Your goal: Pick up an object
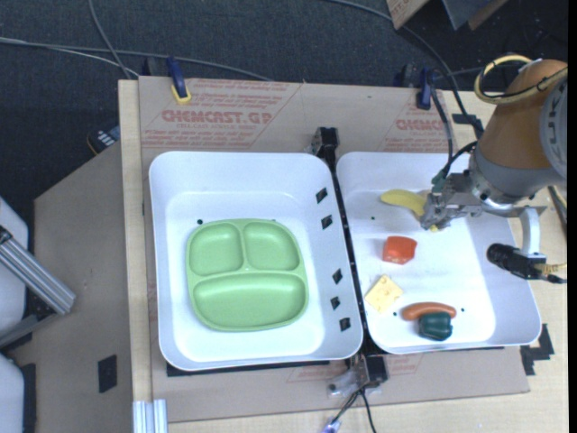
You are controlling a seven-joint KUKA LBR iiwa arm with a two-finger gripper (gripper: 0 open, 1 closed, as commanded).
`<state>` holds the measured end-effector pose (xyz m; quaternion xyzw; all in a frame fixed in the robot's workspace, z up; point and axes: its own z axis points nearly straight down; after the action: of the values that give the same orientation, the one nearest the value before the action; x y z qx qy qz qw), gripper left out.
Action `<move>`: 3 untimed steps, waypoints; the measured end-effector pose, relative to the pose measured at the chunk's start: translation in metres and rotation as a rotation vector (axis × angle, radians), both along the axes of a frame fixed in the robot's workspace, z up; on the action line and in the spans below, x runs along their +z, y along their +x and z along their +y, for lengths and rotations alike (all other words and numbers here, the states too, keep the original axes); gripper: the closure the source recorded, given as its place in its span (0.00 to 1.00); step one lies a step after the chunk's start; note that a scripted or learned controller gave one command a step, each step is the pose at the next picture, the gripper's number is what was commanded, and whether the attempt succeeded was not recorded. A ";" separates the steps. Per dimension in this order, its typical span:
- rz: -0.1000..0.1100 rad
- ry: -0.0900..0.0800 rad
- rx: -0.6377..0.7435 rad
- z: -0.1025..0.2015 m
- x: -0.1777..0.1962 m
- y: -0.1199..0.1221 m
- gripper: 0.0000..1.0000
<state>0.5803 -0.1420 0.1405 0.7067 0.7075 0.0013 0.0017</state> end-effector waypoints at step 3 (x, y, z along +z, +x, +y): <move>0.007 0.003 0.004 0.044 0.096 0.007 1.00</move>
<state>0.5869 -0.0976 0.2364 0.7053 0.7089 0.0000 -0.0018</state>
